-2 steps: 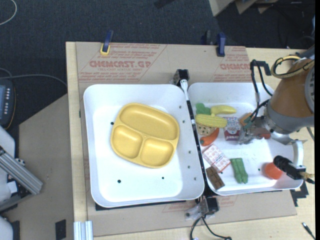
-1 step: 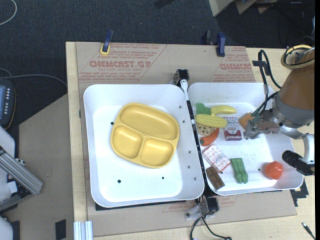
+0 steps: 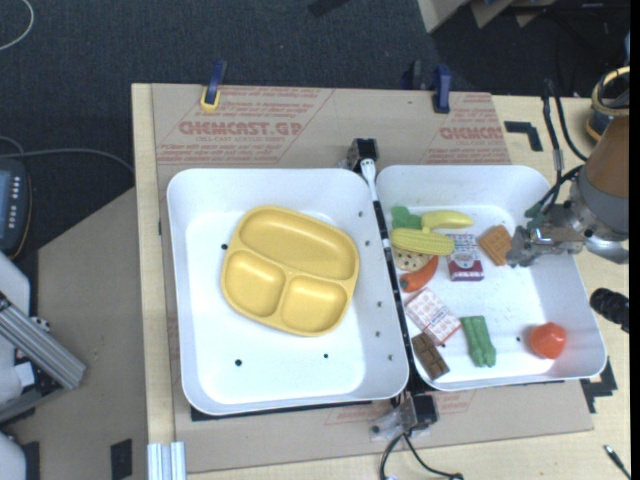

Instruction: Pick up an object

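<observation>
The right bin [image 3: 500,180] holds several toy foods. Among them are a banana [image 3: 447,219], a corn cob [image 3: 420,240], an orange cracker [image 3: 494,245], a small red and white can [image 3: 464,259], a green pod [image 3: 479,340] and a red tomato [image 3: 547,340]. My gripper [image 3: 524,245] hangs over the right side of this bin, its tip just right of the orange cracker and close to its edge. Nothing is seen held in it.
A yellow divided plate [image 3: 290,269] lies in the left bin [image 3: 200,348]. In the right bin's near left part lie a red and white packet [image 3: 432,314] and a brown chocolate bar [image 3: 430,354]. Cables run along the bench's right edge.
</observation>
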